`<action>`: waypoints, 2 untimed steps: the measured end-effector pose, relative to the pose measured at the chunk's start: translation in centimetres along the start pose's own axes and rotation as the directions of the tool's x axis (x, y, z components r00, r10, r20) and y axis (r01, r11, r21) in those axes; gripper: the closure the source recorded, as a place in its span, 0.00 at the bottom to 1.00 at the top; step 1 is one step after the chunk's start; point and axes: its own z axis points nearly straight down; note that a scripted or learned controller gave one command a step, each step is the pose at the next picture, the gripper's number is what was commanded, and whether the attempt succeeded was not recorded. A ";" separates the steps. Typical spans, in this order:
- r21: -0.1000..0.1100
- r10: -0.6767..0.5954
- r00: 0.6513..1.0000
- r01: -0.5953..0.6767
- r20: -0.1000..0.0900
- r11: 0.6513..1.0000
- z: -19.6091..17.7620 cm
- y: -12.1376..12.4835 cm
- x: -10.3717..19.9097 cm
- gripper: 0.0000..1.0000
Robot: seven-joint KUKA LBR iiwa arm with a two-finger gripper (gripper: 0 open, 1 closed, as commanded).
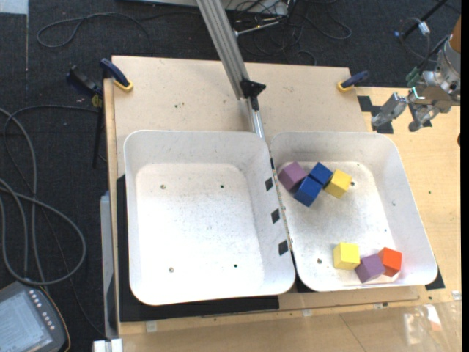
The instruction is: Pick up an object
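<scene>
Gripper [402,117] — jaws spread, nothing between them — above the right bin [405,174]; blocks [315,182] lie below-left.

The gripper [402,116] hangs open over the table [190,101], beyond the right bin [410,204], holding nothing. That bin holds purple, blue, yellow and orange cubes [320,182]. The left bin [132,196] sits alongside.
</scene>
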 end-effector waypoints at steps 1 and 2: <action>-0.003 -0.002 1.000 0.002 0.001 1.000 -0.3 0.0 0.1 0.00; 0.001 0.001 1.000 -0.001 0.000 1.000 5.8 -0.5 0.7 0.00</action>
